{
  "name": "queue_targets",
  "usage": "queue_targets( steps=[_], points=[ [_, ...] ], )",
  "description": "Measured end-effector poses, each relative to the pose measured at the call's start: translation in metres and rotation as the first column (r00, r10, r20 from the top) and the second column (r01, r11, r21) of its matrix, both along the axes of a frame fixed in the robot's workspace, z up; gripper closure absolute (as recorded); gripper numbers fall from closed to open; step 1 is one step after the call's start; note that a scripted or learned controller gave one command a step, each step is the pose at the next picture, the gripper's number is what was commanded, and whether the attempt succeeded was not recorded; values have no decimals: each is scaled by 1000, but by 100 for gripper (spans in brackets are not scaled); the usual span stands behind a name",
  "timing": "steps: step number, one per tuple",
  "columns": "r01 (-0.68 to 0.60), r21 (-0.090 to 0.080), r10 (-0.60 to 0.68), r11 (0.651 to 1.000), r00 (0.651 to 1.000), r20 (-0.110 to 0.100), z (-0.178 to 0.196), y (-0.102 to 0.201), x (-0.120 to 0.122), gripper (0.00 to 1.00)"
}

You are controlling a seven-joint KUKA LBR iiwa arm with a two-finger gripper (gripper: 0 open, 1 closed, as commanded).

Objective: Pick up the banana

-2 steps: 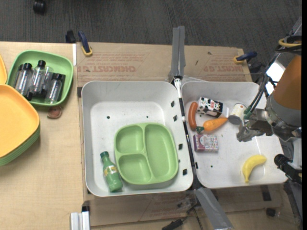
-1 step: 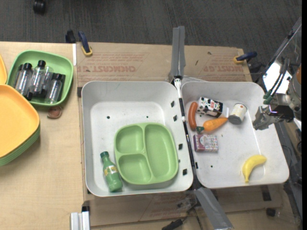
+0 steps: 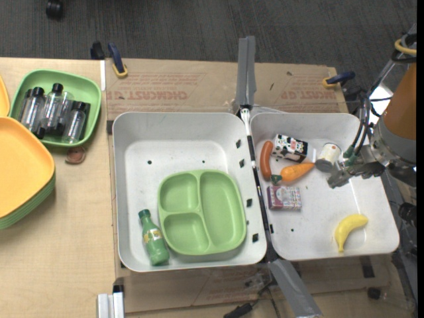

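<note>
Item, nearest the lens at the bottom of the view: a grey bracket (image 3: 295, 293) under the seam of the two bins. Item: right bin (image 3: 371, 247), white and shallow, holding the banana (image 3: 348, 229) in its near right corner, yellow, curved, lying flat, its lower tip close to the front wall, apart from everything else. Item: a pink card packet (image 3: 284, 197) near the middle of that bin; a carrot (image 3: 297, 171) beyond it; a red sausage-shaped piece (image 3: 265, 159) against the left wall; a black-and-white box (image 3: 291, 148); a small white cup (image 3: 330, 153). Item: left bin (image 3: 132, 144), holding a green divided tray (image 3: 202, 212) and a green bottle (image 3: 153, 238) beside it. Item: on the bench to the left, a green dish of dark vials (image 3: 53, 108) and stacked orange plates (image 3: 23, 177). Item: my gripper (image 3: 336, 175), reaching in from the right over the right bin, near the carrot's tip and the cup, well back from the banana; whether its fingers are spread or pressed together I cannot tell at this size. Nothing visible is pinched in it. Note on the step in hand, approach: I judge I should travel toward the near right corner, centre over the banana's thick middle, turn the fingers across its short width, and descend straight. Hazard: the front wall close to the fruit's lower end may block one finger, and a curved skin may roll out of a grip taken off centre.
</note>
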State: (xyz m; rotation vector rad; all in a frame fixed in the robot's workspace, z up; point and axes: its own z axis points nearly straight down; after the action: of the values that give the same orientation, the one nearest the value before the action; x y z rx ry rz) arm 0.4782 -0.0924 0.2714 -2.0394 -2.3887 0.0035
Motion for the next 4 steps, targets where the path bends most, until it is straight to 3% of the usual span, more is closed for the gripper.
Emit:
queue_targets(
  steps=[1,2,3,4],
  points=[
    [15,-1,-15,1000,1000,2,22,27,1,100],
    [48,-1,-48,999,999,1,56,34,0,100],
    [106,0,-106,994,994,-1,-32,14,-1,100],
    [274,-1,-274,962,962,0,46,7,0,100]
  ],
)
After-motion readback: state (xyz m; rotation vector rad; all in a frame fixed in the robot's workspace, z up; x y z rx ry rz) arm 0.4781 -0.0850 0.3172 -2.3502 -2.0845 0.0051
